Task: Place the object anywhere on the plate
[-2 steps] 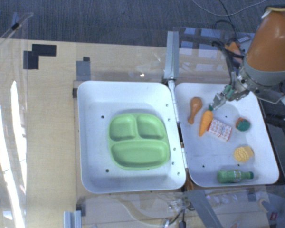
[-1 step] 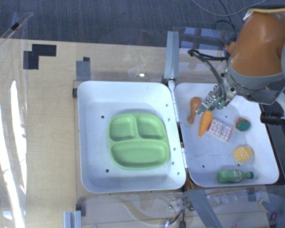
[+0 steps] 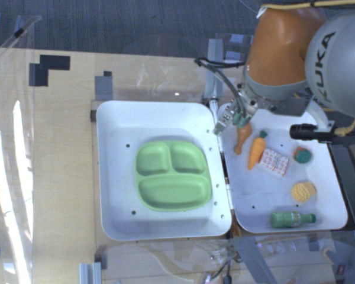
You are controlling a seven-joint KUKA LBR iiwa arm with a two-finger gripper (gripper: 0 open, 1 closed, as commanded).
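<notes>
Your end effector (image 3: pixel 236 118) is hanging at the top left corner of the right bin (image 3: pixel 337 215), near the middle of the frame. You cannot tell how wide it is sitting. A small carrot (image 3: pixel 242 137) is lying just under it, and a bigger carrot (image 3: pixel 256 151) is resting right beside. The green plate (image 3: pixel 171 176) is waiting in the left bin (image 3: pixel 115 158), with no toy on it. You may be bumping both carrots together, or hitting the bin wall, because everything is crowding there.

Robot lab — KUKA arm (image 3: pixel 319 46), 2 bins (image 3: pixel 115 158)
</notes>
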